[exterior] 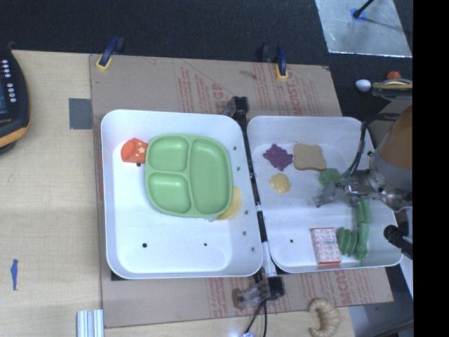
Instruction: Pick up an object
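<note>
My gripper point(335, 190) reaches in from the right, low over the middle right of the right bin point(295, 255). A small green leafy piece point(327, 177) lies right against its tip. A long green pod point(361, 216) runs down just beneath the wrist toward another green pod point(349, 241). Further left in the same bin lie a purple piece point(278, 156), a tan toast slice point(309, 156) and a small yellow lump point(280, 183). A pink and white box point(324, 246) rests near the bin's front wall.
The left bin point(126, 251) holds a green divided plate point(189, 175), with a red star-marked piece point(133, 150) at its left and a yellow piece point(232, 206) poking out under its right edge. A black divider clip point(240, 106) sits between the bins.
</note>
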Robot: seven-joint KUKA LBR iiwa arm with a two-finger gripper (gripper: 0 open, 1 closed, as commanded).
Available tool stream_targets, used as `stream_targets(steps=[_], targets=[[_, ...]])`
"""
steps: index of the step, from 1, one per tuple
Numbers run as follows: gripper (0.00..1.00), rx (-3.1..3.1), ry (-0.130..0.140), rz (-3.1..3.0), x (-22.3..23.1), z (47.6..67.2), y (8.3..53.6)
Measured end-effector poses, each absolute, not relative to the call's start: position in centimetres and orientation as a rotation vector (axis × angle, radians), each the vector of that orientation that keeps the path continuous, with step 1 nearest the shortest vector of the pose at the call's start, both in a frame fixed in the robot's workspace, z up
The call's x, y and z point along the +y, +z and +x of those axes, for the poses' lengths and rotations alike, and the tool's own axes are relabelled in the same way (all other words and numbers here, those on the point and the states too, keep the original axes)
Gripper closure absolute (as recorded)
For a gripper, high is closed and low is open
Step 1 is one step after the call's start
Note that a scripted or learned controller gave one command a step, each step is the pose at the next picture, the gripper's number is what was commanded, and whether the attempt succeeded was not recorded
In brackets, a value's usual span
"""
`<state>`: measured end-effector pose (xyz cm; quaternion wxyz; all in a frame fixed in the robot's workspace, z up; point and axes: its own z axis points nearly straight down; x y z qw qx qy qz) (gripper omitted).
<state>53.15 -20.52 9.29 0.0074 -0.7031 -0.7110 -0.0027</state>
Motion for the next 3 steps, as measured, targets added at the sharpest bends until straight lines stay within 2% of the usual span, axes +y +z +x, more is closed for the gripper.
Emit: stream_targets(steps=[1,2,3], targets=[[0.0,-2.227,-0.015,-2.2,-20.3,66.2,9.3],[1.0,-2.232,-0.006,-2.203,-20.7,65.9,10.5],[1.0,-2.218,0.009,-2.209,-14.7,57.7,9.1]])
